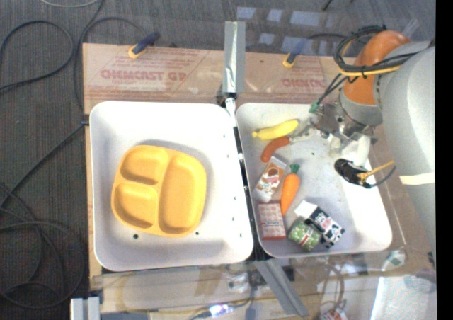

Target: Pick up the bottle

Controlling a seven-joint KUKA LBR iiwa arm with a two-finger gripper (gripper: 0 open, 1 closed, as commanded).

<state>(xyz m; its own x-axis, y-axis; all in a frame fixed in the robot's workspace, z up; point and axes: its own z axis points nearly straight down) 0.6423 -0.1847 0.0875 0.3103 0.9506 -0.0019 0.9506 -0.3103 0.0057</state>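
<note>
Now | gripper [333, 127] near banana [277, 129], finger state unclear | small bottle [268, 183] crowded by carrot [289, 190] | risk: wrong grab.

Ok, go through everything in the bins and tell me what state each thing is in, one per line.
Tray: yellow, flat in the left bin, compartments bare.
Banana: lying flat, right bin.
Sausage: lying flat, just below the banana.
Bottle: on its side, beside the carrot.
Carrot: lying flat, green end up-frame.
Packet: flat, below the bottle.
Cartons: tipped over, bunched together.
End effector: over the right bin's top, nothing visibly held.
</note>
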